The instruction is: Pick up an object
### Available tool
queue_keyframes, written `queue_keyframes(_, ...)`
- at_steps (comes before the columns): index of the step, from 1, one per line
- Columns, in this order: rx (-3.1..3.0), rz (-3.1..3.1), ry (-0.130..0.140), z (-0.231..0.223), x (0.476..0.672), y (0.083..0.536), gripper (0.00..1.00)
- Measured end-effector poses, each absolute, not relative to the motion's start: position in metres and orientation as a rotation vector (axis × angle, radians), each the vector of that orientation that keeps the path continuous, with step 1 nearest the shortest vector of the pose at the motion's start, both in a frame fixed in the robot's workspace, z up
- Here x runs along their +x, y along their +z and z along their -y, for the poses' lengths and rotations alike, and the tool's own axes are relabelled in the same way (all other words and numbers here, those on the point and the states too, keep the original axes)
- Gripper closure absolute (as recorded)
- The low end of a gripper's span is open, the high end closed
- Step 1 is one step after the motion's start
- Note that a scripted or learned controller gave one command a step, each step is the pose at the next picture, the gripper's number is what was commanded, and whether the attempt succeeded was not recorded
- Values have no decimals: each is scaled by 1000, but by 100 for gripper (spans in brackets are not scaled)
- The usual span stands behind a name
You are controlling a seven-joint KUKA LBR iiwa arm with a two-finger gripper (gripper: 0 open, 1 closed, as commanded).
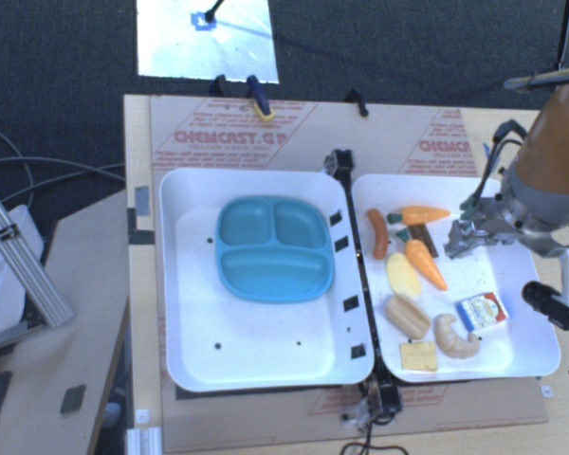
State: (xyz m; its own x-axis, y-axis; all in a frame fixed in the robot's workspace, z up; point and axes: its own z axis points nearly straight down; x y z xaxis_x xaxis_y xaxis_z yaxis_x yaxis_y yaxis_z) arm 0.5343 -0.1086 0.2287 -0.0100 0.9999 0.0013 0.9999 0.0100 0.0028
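Observation:
My gripper [462, 240] hangs over the right bin [529, 351], just right of two orange carrots [423, 215] [425, 263]. Nothing shows in its grasp. In the same bin lie a red-brown sausage [377, 233], a pale yellow piece [403, 275], a tan bread roll [408, 316], a curled croissant [455, 336], a yellow cracker square [418, 355] and a small white carton with red and blue print [481, 312]. The arm's orange band [555, 145] rises at the right edge.
The left bin [192, 349] holds a blue divided plate [273, 250]. A black divider with clips [353, 254] runs between the bins. A silver sheet [206, 27] lies on the dark floor behind the bench. Metal framing [19, 263] stands at the left.

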Motion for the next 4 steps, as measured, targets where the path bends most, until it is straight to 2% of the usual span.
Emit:
queue_keyframes(1,2210,-2234,3,50,535,227,100)
queue_keyframes(2,2220,-2223,0,54,523,214,100)
queue_keyframes(3,2220,-2221,2,59,521,218,100)
queue_keyframes(4,2214,-2226,4,49,534,220,100)
